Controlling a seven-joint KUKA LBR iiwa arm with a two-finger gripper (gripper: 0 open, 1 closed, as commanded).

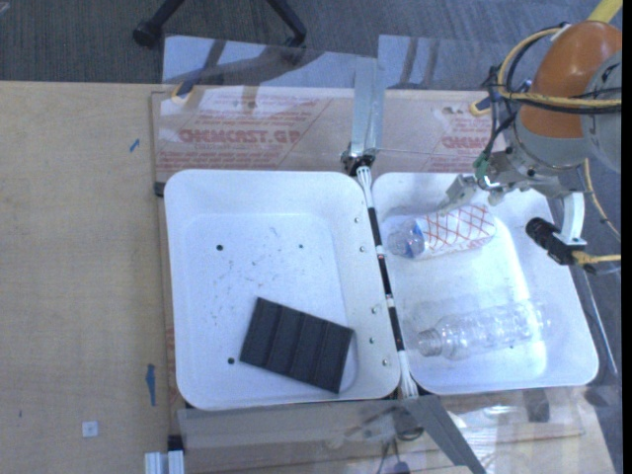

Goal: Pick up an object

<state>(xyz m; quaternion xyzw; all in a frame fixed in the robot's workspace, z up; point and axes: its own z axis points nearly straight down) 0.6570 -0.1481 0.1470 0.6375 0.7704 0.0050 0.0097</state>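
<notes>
camera view: the gripper (464, 191) is being held over the right bin's (563, 363) far edge — its state cannot be told. a red-checked wrapper (459, 230) is lying just below it, a clear bottle (474, 329) nearer — a dark block (296, 344) is sitting in the left bin (197, 215).
</notes>
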